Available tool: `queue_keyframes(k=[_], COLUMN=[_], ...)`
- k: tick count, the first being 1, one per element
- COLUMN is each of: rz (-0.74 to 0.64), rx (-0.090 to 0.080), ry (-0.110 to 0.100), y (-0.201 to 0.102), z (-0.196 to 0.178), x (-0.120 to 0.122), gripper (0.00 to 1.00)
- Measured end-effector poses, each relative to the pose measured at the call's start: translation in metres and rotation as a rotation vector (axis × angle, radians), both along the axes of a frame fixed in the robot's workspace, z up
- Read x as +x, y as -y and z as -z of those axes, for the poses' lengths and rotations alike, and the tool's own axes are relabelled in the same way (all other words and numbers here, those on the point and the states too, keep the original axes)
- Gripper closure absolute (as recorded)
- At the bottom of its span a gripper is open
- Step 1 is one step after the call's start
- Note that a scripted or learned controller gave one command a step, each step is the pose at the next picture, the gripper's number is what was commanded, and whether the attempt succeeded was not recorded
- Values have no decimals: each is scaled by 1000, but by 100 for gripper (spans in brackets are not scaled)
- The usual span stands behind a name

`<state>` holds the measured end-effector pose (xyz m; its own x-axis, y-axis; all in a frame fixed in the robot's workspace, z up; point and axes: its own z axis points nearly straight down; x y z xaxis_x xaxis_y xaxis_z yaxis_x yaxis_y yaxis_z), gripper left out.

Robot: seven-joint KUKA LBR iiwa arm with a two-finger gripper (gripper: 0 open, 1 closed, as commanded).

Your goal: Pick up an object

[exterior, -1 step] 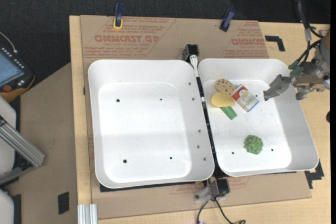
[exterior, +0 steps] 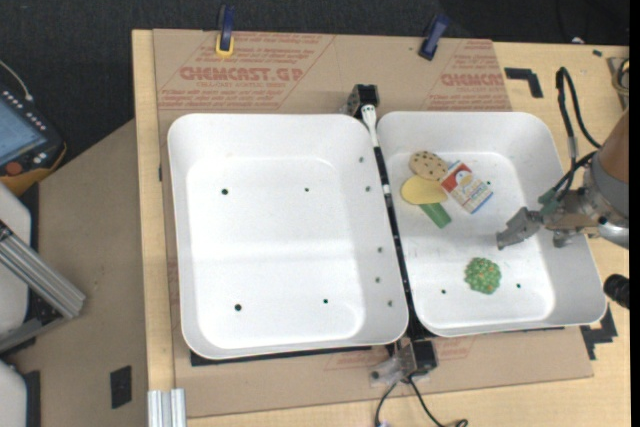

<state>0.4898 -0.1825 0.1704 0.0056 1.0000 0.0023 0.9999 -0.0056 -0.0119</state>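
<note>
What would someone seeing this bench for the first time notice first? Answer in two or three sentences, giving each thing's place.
The eye goes first to the small cluster of colourful things in the right bin: a cookie, a yellow piece, a red and white box, and a green tuft apart, nearer the front. The pincer reaches in from the right, above that bin's floor. The left bin is a broad white expanse beside it.

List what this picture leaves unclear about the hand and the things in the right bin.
- Hand: too small and dark in the camera view to tell its finger state.
- Arm: cut off by the right edge.
- Green strip: upper end hidden under the yellow piece.
- Small carton: print too small to read.
</note>
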Motion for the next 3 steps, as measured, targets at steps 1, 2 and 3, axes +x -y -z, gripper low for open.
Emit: queue_keyframes(k=[1,2,3], rz=[-8,-4,-17], rx=[3,-3,-1], ry=[2,14,27], y=[-53,-49,-125], z=[87,71,-20], x=[-13,-10,59], gripper=[0,100,100])
